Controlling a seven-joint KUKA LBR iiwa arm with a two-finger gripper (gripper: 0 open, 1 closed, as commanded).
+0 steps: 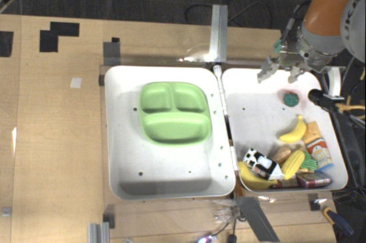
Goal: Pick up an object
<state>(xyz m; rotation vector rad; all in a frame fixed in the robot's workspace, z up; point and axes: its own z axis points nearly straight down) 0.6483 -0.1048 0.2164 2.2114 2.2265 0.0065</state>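
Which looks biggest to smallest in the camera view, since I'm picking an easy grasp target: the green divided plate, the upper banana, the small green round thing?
1. green divided plate, by far the largest
2. upper banana
3. small green round thing, the smallest

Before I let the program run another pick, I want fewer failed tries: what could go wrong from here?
1. The gripper hangs over the right bin's far edge, near only the small green disc, which looks flat and may slip.
2. The other items, such as the banana and corn, are heaped in the near corner, so a descent there could nudge neighbours or catch two.
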